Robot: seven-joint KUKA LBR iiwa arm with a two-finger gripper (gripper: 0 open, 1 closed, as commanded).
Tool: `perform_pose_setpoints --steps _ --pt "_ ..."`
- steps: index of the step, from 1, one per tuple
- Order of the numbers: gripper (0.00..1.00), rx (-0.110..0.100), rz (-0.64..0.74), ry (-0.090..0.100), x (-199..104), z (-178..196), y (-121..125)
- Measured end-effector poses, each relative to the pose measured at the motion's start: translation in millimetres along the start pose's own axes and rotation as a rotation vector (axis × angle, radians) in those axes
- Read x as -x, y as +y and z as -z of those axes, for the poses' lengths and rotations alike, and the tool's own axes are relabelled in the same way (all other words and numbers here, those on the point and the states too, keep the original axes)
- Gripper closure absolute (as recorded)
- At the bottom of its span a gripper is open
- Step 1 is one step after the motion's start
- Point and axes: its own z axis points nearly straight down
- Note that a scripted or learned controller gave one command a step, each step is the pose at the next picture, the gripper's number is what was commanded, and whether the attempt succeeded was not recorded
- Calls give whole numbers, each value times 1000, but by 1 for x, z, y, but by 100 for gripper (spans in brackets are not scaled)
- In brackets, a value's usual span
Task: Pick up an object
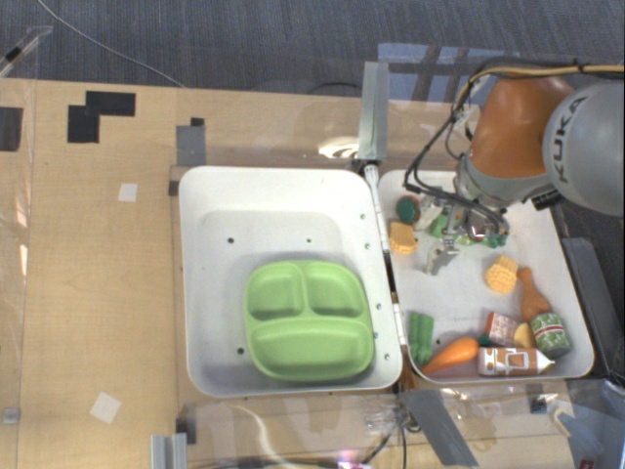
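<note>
At the right of the frame the grey arm (pixel 586 154), with its orange band (pixel 515 125), reaches over the right bin (pixel 576 360). Its tool (pixel 444 259) hangs low over the upper middle of that bin, pointing down and to the left, with bare white floor under the tips; whether the tips stand apart or together I cannot tell (they are small and blurred against the bin), and nothing shows between them.

Just left of the tool lies a yellow block (pixel 401 236), with a small dark green and red piece (pixel 407 206) above it. To the right of the tool sits a yellow corn cob (pixel 501 276), near a brown drumstick-shaped toy (pixel 533 296). Along the lower edge of the bin lie a green vegetable (pixel 420 335), an orange carrot (pixel 453 355), a white bottle (pixel 513 362), a red-and-white packet (pixel 501 327) and a green can (pixel 550 332), crowded close together.

The left bin (pixel 210 262) holds a green divided plate (pixel 309 319) in its lower half. Both bins rest on the pale wooden tabletop (pixel 88 301).
</note>
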Motion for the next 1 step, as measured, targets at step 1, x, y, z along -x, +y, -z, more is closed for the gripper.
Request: perform_pose_setpoints --steps 1 --pt "0 -3 -11 -40 -81 -1 -26"
